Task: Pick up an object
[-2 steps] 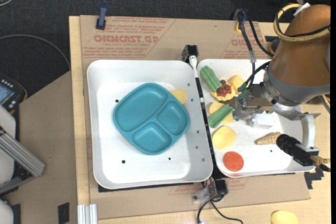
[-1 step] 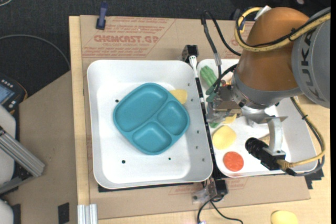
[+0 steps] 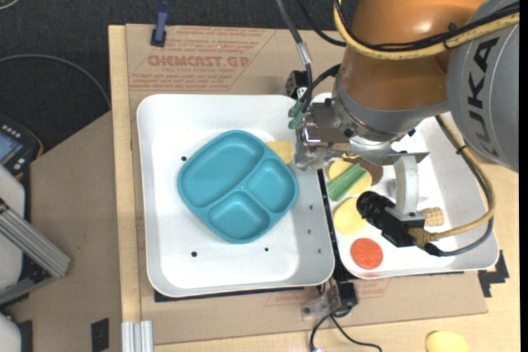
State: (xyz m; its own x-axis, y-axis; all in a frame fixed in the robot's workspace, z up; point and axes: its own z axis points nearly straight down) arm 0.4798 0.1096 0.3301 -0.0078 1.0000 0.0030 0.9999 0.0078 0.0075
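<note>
My gripper [image 3: 363, 165] hangs low over the left part of the right bin [image 3: 462, 177], under the big orange and grey wrist that hides most of it. Right by it lie a green stick-shaped piece [image 3: 345, 181] and a yellow piece [image 3: 349, 215]. An orange-red disc [image 3: 367, 253] rests near the bin's front edge. A small tan waffle-like piece [image 3: 432, 218] sits further right. I see nothing clearly held.
The left bin [image 3: 165, 243] holds a blue divided plate [image 3: 237, 185], with a pale yellow item [image 3: 280, 151] at the plate's far right corner. A yellow object [image 3: 444, 340] lies off the bench at the front right. A cardboard sheet [image 3: 198, 53] lies behind the bins.
</note>
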